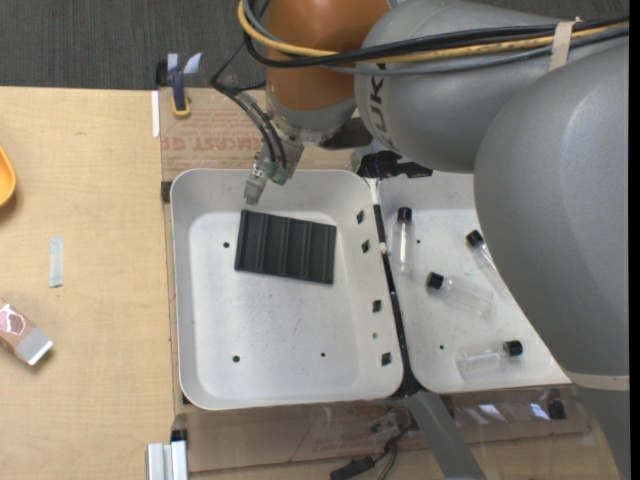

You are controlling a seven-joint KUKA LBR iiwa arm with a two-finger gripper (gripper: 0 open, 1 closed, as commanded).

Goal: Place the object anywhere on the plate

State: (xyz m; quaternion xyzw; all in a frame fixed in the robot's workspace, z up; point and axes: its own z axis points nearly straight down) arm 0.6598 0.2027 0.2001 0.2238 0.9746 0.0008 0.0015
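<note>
A black ribbed plate (286, 247) lies flat in the left bin (200, 368), towards its far side. Several clear vials with black caps lie loose in the right bin (440, 368): one vial (403, 233) by the divider, another vial (455, 286) in the middle, a third vial (490, 353) near the front. The arm's orange band (305, 28) and grey wrist hang over the far edge between the bins. Dark parts of the gripper (385, 161) peek out beneath the wrist, above the divider's far end. The arm hides anything between them.
A small green board (265, 175) dangles on cables over the left bin's far rim. The arm's big grey link (560, 218) covers the right bin's right side. The wooden bench on the left carries a grey strip (56, 263) and a red-and-white item (22, 333).
</note>
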